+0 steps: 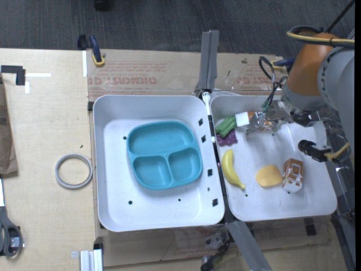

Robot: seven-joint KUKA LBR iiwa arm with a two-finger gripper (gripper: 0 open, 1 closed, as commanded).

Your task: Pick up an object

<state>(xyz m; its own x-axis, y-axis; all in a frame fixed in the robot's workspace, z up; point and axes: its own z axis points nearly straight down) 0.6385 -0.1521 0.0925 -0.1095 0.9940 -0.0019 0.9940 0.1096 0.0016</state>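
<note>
1. A pale wooden surface [45,129] fills the lower part of the scene, with dark carpeted floor beyond its far edge and a sheet of brown cardboard [146,72] lying under the bins.
2. Two shallow white bins sit side by side: the left bin [107,168] holds a teal divided plate [164,154], lying flat with its three compartments facing up.
3. The right bin [316,199] holds the loose objects. A yellow banana [231,169] lies near the bin's left wall, and just above it, in the far left corner, are a green item [225,125] and a purple item [226,139] touching each other.
4. Nearer the front of the right bin, a rounded yellow-orange object [269,176] lies just beside a small brown-and-white patterned box [293,174].
5. The grey arm [333,78] with its orange band reaches in from the right; its tool [254,121] hangs low over the far part of the right bin, close to a small white block [242,118] beside the green item. How wide the tool stands I cannot tell, nor whether it touches the block.
6. On the surface left of the bins lies a grey ring [74,170]; scissors [10,236] rest at the lower left edge.
</note>
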